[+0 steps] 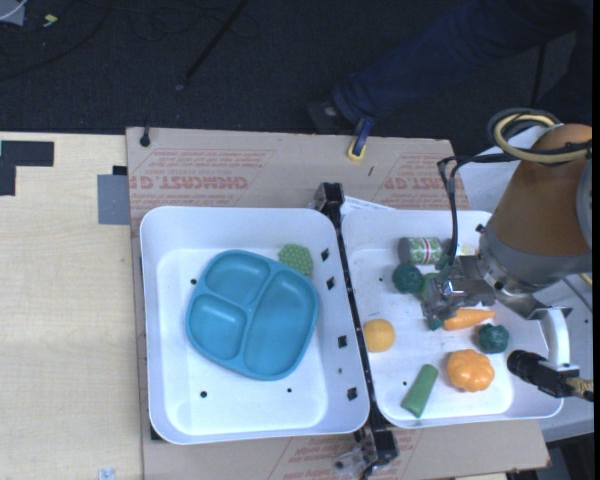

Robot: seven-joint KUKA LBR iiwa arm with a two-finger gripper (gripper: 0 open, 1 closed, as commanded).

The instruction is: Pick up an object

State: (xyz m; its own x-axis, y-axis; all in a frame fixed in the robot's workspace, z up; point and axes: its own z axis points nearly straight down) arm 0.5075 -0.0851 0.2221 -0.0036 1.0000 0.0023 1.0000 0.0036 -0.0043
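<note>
Pretty even overhead light, soft shadows — the white bins (170, 268) are bright and a bit washed out, the top background is dark, everything's slightly soft.

The arm (540, 208) (orange-banded) reaches in from the right, tool (450, 293) pointing down.

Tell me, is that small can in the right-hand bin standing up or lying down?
Lying down. The can rests on its side near the far wall of the right bin, its length running left to right beside a dark green ball.
</note>
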